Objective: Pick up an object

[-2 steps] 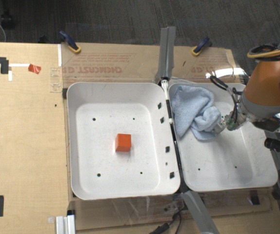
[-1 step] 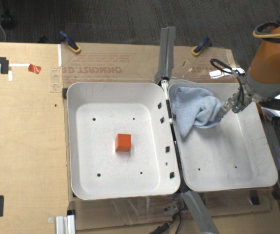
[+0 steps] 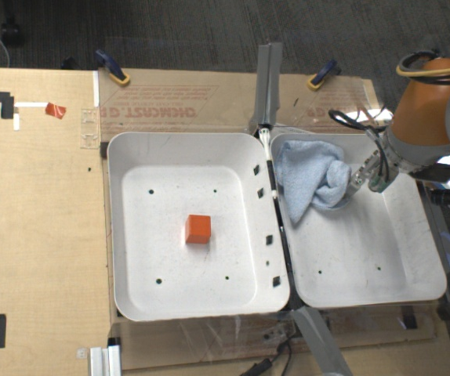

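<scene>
Two white bins (image 3: 131, 233) sit on a cardboard-covered bench, dark carpet behind. A crumpled blue cloth (image 3: 307, 177) lies in the right bin's far left corner, its length running back to front. The gripper (image 3: 364, 178) sits at the cloth's right edge; I can't tell its grip. An orange block (image 3: 198, 229) rests in the left bin

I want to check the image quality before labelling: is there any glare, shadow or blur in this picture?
In the camera view, light is even and soft; the cube is sharp with a faint shadow. Bright glare sits on the metal near the arm. The pincer beside the cloth looks slightly blurred, its details too small to read.
</scene>
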You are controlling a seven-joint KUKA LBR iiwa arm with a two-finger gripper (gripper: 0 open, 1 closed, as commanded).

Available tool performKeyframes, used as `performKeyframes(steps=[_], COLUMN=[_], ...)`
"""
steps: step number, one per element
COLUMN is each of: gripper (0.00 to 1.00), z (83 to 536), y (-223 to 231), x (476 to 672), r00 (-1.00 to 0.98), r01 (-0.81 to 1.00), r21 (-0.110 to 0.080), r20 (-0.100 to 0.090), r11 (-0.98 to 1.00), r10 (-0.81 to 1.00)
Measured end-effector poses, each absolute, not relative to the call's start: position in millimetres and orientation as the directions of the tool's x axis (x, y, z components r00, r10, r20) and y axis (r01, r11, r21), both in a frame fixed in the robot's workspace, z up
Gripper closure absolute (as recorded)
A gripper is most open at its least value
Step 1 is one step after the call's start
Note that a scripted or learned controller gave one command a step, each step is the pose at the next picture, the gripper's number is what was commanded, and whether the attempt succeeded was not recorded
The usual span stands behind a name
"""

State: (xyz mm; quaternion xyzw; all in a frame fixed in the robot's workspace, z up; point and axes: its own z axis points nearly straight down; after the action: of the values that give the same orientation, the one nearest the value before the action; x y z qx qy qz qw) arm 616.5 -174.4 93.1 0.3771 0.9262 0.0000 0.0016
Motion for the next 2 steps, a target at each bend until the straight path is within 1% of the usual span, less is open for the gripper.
performKeyframes(steps=[1,2], gripper=[1.00,1.00], z=[126,93], y=[-168,-168], x=[650.1,613.8], r00=[-0.672,-0.702], r01=[0.740,0.712], r21=[0.001,0.001], r20=[-0.003,-0.003], r11=[0.672,0.702], r10=[0.740,0.712])
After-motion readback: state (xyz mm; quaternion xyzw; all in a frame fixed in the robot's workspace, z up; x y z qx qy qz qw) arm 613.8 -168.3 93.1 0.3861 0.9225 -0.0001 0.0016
